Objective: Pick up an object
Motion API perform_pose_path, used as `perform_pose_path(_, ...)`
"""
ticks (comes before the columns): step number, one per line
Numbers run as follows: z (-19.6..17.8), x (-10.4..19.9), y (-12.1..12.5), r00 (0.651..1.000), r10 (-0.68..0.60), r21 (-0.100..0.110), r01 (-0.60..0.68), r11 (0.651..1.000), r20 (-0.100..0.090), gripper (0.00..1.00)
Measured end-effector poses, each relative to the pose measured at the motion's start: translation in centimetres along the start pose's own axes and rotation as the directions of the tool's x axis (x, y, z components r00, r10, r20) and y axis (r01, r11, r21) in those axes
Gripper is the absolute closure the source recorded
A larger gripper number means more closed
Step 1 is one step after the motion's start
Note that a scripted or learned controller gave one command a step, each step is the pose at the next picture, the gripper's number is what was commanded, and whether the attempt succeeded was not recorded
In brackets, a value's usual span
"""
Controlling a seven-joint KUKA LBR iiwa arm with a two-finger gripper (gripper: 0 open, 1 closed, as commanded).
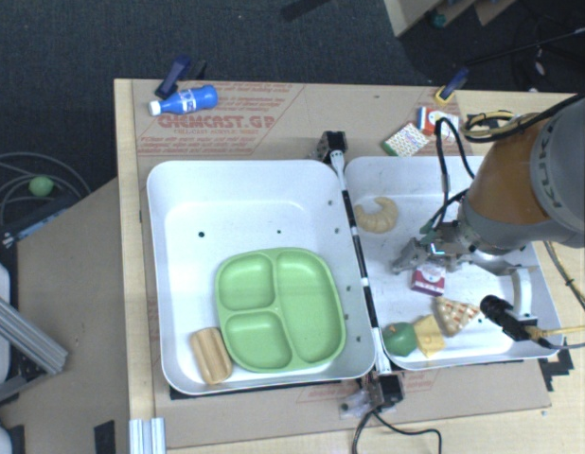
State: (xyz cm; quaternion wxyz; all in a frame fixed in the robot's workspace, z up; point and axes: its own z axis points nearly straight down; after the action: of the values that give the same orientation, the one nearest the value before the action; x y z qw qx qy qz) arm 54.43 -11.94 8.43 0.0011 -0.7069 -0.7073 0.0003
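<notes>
In the right bin (406,173), my gripper (421,253) hangs low over the middle of the floor, just above and to the left of a small red and white packet (428,281). A tan croissant (378,214) lies up-left of the gripper. Along the bin's front edge lie a pizza slice (457,313), a yellow cheese block (429,336) and a green fruit (399,339). I see nothing held in the gripper.
The left bin (179,216) holds a green divided plate (276,306) and a tan bread piece (210,355) at its front left corner. A blue and white bottle (186,99) lies on the bench behind the bins. Small items (406,140) and cables sit behind the right bin.
</notes>
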Motion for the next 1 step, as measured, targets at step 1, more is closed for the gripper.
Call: perform_pose_path(1,-0.98,-0.02,0.03,1.0,0.001,-0.002,-0.001,1.0,0.001,1.0)
